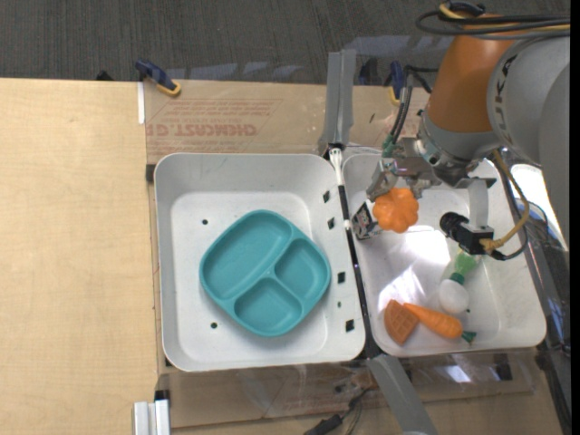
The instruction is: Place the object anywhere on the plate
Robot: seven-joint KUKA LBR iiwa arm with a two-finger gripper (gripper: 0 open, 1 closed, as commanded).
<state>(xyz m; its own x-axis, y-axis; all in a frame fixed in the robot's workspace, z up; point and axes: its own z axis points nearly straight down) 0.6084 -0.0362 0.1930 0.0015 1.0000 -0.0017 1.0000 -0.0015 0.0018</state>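
A teal plate (263, 272) with three compartments lies in the middle of the left white bin (181, 243). In the right bin (507, 324), near its far left corner, an orange round toy fruit (396, 212) sits between the fingers of my gripper (401, 188). The gripper reaches down from the grey arm with the orange band (467, 80), and its fingers close on the top of the fruit. The fruit is to the right of the divider between the bins, well apart from the plate.
In the right bin lie a toy carrot (437, 321), an orange wedge (397, 323) and a green-and-white bottle-like toy (458, 284). A small black-and-white tag (362, 221) sits by the divider. Cardboard (227, 120) lies behind the bins.
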